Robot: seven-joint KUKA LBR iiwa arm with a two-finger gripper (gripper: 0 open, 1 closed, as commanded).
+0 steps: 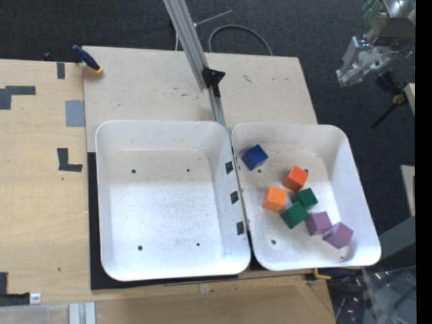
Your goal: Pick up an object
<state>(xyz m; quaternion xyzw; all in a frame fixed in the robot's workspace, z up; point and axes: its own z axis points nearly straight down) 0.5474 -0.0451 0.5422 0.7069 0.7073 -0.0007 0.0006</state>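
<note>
The right bin holds several small cubes. A blue cube lies near its upper left. Two orange cubes sit at the middle, with two green cubes just below them. Two purple cubes lie toward the lower right corner. My gripper hangs at the top right of the view, high above the bench and beyond the right bin's far edge, well away from the cubes. Nothing shows between its fingers.
The left bin sits beside the right one, sharing a middle wall. A slanted metal rail runs down from the top to the bins' junction. A blue and yellow clamp lies at the bench's upper left.
</note>
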